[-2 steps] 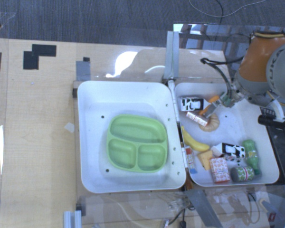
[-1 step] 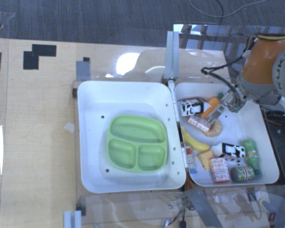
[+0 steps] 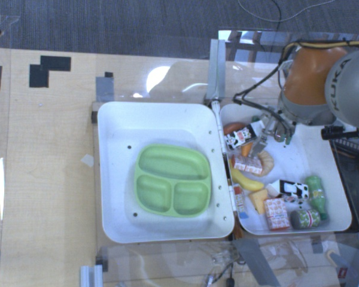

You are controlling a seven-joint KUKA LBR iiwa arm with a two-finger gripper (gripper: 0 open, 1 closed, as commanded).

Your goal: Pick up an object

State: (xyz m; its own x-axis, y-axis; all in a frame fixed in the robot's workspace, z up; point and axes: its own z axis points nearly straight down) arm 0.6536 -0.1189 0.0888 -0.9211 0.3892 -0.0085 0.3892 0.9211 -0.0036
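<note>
- Camera view is showing the right bin (image 3: 341,217) crowded with toy food, and the likeliest target, a bread-like pastry (image 3: 255,164), is lying near that bin's left wall, just below the fingertips
- Its long axis is running roughly left to right with a slight curve, so it is sitting directly under and a touch left of the gripper (image 3: 260,143), which is reaching down at a slant from the upper right
- Whether the fingers are spread or closed cannot be told from this angle, and nothing is visibly sitting between them
- A yellow banana (image 3: 246,181) is lying just below the pastry, slanting down to the right, close enough to be nudged by a descending finger, in my judgement
- A black-and-white carton (image 3: 239,137) is resting just left of the gripper, with a reddish item (image 3: 232,127) peeking out above it
- Further right and lower, a cow-patterned box (image 3: 294,189), a red-and-white packet (image 3: 276,214) and a green bottle (image 3: 315,195) are sitting well apart from the fingertips
- The grey arm with its orange band (image 3: 308,79) is leaning over the bin's upper right corner
- The left bin (image 3: 113,160) is holding a green divided tray (image 3: 173,180), well apart from the action
- The pick is looking not yet done
</note>
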